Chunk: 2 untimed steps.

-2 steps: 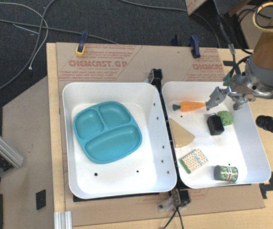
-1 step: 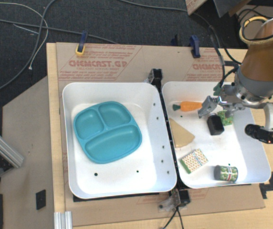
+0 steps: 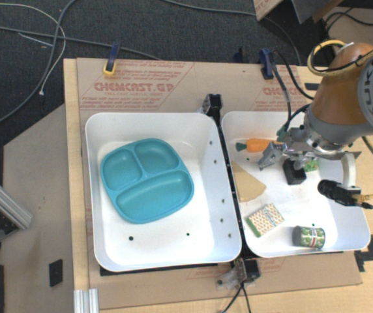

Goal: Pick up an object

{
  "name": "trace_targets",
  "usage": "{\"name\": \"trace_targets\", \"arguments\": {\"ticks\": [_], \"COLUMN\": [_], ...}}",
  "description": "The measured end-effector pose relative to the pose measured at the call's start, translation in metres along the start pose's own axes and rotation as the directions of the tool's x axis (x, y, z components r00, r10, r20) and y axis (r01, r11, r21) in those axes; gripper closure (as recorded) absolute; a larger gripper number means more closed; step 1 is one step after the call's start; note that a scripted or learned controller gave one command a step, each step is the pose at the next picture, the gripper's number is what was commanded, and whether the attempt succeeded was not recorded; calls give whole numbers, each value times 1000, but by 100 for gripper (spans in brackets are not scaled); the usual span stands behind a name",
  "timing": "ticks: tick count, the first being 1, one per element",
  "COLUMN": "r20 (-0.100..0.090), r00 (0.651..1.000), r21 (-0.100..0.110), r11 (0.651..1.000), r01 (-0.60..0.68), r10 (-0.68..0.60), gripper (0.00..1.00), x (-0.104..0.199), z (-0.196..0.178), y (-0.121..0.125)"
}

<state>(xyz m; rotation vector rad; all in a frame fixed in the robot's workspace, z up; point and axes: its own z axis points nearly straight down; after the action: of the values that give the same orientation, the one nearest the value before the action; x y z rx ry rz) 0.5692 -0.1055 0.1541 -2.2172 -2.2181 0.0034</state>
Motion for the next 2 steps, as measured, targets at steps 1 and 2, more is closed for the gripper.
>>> {"name": "trace_targets", "arguments": {"ticks": [1,2], "r20": [1,1], "r00": [1000,1000], "r21": [-5,-6], "r11": [1000,1000], "r01": [-1,-2], "r10": [1,2], "gripper": [0,100], "x": [1,1], "z": [60,48], "y": [5,5]}}
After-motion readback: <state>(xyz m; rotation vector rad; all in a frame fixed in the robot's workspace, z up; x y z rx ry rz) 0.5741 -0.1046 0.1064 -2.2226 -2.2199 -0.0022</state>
